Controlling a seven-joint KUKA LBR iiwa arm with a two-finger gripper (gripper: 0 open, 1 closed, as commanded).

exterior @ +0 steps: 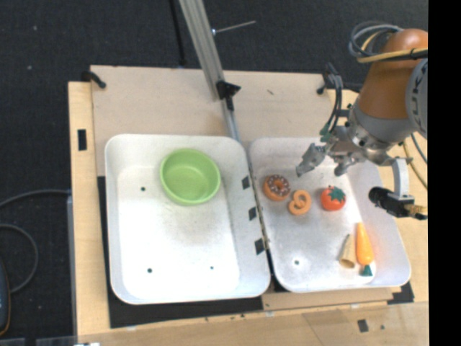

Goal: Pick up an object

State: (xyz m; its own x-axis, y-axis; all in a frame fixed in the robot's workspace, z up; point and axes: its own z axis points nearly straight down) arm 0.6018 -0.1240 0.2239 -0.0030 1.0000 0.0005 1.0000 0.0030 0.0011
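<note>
Dark floor, tan bench, two white bins; left bin (130, 265) holds a green bowl (190, 176). Gripper (325, 166) hangs over the right bin's (317, 276) far part, fingers apart, nothing between them. Tomato (332, 198) sits just nearer than the gripper; donut (276, 187) and ring (300, 202) near-left, carrot (364, 245) well nearer.

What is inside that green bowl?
Nothing can be seen inside the green bowl; its whole bottom shows plain green. It sits in the left bin, whose floor under the bowl is hidden.
</note>
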